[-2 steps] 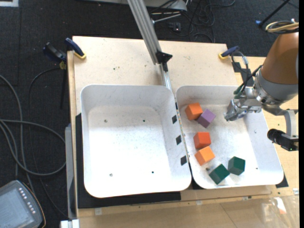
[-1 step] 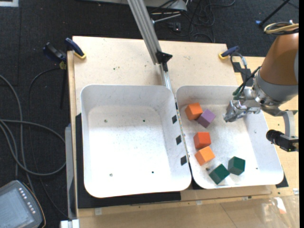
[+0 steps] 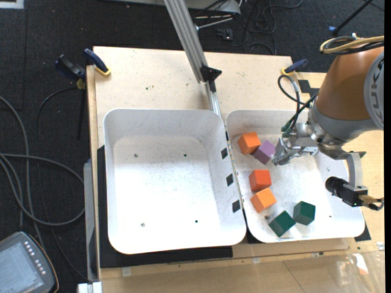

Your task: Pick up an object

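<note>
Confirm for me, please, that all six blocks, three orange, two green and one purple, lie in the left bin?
Not quite: the camera view shows all six in the right bin, not the left. The three orange blocks, two green blocks and the purple block lie there together.

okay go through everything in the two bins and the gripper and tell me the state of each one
gripper: low in the right bin, beside the purple block
purple block: tilted, on the bin floor
upper orange block: resting flat
red-orange block: resting flat
lower orange block: resting flat
two green blocks: resting, side by side
left bin: level
</note>
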`<action>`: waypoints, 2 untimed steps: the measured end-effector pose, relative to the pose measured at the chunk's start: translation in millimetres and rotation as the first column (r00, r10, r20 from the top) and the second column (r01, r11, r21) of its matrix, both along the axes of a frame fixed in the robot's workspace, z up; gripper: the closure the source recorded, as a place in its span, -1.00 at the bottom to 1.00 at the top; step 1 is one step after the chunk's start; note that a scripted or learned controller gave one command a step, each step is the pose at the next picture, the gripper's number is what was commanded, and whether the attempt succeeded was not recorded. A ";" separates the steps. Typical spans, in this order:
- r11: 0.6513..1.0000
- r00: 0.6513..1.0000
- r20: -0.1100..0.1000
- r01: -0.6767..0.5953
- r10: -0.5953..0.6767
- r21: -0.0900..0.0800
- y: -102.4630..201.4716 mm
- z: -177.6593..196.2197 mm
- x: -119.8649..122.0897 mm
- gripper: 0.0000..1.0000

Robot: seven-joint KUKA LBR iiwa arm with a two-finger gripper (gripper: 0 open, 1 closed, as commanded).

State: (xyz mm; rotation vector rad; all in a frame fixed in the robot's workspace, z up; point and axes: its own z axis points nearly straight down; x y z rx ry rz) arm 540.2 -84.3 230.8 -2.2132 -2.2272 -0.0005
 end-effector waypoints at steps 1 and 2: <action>1.000 1.000 0.002 -0.002 0.002 0.001 47.4 8.9 -5.1 1.00; 1.000 1.000 0.000 -0.003 0.003 0.001 106.9 13.9 -20.7 1.00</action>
